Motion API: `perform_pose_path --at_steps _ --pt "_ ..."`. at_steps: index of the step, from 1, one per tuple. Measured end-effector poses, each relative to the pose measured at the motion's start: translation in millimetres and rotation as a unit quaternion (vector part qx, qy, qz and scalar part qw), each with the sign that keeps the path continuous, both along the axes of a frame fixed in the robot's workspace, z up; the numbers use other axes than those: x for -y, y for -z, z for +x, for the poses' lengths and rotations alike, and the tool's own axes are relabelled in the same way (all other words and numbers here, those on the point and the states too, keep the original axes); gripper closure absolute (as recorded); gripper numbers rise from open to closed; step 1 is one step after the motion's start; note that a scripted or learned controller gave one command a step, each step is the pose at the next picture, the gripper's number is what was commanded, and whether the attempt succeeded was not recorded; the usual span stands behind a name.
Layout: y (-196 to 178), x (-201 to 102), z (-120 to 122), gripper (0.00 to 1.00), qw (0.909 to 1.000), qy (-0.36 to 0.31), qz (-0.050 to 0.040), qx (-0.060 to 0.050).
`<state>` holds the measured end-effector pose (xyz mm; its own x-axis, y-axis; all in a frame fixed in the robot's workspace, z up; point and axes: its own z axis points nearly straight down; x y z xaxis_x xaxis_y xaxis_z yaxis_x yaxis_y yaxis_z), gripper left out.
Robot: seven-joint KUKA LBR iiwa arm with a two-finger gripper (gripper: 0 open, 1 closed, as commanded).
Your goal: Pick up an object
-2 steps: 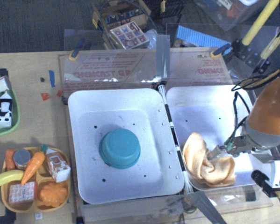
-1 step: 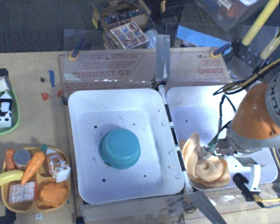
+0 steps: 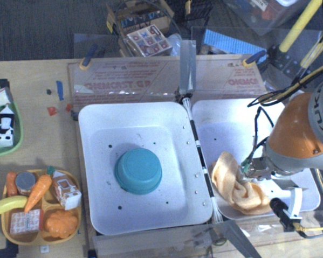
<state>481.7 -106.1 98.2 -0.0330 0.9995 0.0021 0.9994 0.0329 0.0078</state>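
A crumpled tan cloth (image 3: 233, 184) lies in the near left corner of the right bin (image 3: 226, 128). My gripper (image 3: 245, 172) is low over the cloth's right side, pressed into its folds, with the orange-banded arm (image 3: 296, 132) reaching in from the right. The cloth and the wrist hide the fingertips. A teal bowl (image 3: 138, 170) sits upside down in the middle of the left bin (image 3: 96, 129).
A yellow tray (image 3: 4, 225) of toy food, with a carrot and a banana, sits on the bench at the lower left. A green dish (image 3: 14, 144) holds small items at the left edge. Clear panels stand behind both bins. Black cables loop above the wrist.
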Motion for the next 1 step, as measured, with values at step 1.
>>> perform_pose_path --at_steps 1 --pt "0.0 0.6 -0.2 0.00 1.0000 0.000 -0.0005 0.000"
